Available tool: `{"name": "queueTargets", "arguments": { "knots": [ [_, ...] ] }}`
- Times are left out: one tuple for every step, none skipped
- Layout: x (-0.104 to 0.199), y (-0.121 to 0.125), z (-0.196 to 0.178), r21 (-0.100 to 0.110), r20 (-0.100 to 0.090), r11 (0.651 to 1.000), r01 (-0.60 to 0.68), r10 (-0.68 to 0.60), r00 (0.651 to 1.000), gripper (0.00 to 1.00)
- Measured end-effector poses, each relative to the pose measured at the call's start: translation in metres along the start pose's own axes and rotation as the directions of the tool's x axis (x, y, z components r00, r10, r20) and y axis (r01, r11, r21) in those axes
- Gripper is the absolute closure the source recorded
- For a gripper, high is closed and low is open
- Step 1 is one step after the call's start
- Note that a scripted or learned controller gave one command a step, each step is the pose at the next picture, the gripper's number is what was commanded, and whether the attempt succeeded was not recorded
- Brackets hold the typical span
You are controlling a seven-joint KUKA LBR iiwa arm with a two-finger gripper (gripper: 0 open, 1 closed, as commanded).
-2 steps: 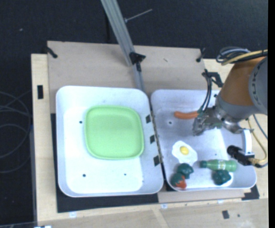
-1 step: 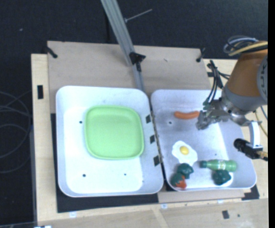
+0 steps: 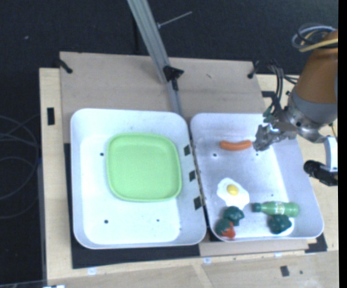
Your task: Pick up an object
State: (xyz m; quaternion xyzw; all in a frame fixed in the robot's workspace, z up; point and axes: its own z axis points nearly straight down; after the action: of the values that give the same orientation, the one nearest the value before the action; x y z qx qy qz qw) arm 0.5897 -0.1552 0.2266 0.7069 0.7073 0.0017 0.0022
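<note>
Where plate point(image 3: 144, 167) lies (left bin point(image 3: 86, 137)).

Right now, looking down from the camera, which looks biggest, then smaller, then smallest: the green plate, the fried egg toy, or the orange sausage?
1. Square light-green plate, by far the biggest.
2. White-and-yellow fried egg toy.
3. Thin orange sausage, close to the egg.

Left bin point(image 3: 89, 179) holds a green square plate point(image 3: 143, 167), lying flat near its middle. Right bin point(image 3: 293, 161) holds an orange sausage point(image 3: 235, 144) near the far wall, a fried egg point(image 3: 232, 191) mid-bin, and a green bottle point(image 3: 277, 208) on its side among dark green pieces near the front. Gripper point(image 3: 262, 138) sits just right of the sausage, arm point(image 3: 314, 95) entering from the right.
</note>
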Motion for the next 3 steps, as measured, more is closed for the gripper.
{"name": "queueTargets", "arguments": {
  "knots": [
    [-0.001, 0.001, -0.051, 0.000, 0.000, 1.000, 0.000, 0.000, 1.000, 1.00],
    [0.050, -0.019, -0.041, 0.005, -0.001, 1.000, 0.002, -0.002, 1.000, 1.00],
    [0.098, -0.040, -0.040, 0.005, -0.001, 1.000, 0.003, -0.003, 1.000, 1.00]
  ]
}}
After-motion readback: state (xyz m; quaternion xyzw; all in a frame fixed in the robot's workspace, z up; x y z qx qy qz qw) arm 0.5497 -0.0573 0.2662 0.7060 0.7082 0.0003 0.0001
